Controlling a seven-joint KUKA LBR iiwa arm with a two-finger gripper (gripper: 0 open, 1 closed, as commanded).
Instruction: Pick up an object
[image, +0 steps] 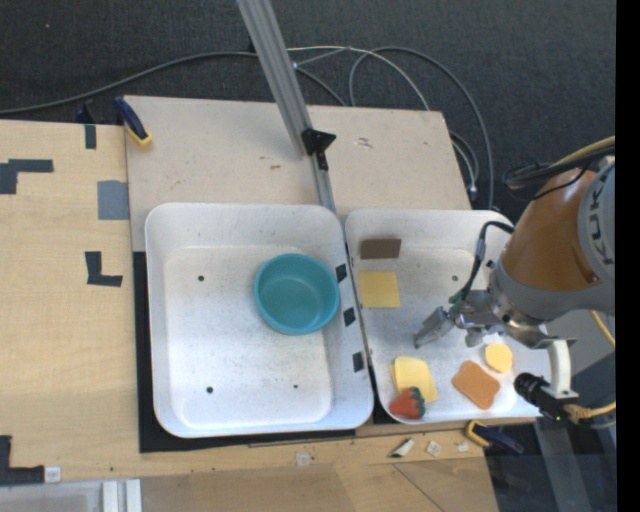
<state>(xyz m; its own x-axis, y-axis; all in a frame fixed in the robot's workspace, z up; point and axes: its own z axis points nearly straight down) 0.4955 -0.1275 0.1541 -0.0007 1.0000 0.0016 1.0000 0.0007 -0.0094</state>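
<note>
The right bin (425, 215) holds several toy foods. A brown block (380, 248) lies at its far left, with a flat yellow square (379, 289) just below it. Near the front lie a yellow wedge (412, 374) with a red strawberry (407, 403) touching it, an orange slice (476, 384) and a small yellow round piece (498, 357). My gripper (432, 328) hangs low over the bare middle of this bin, pointing left. It is right of the yellow square and above the yellow wedge, touching neither. Nothing shows in its grasp.
A teal bowl (296, 292) stands upright in the left bin (200, 350), near the shared wall. A slanted metal pole (290, 90) crosses the bench behind the bins. Cables (440, 80) trail at the back right.
</note>
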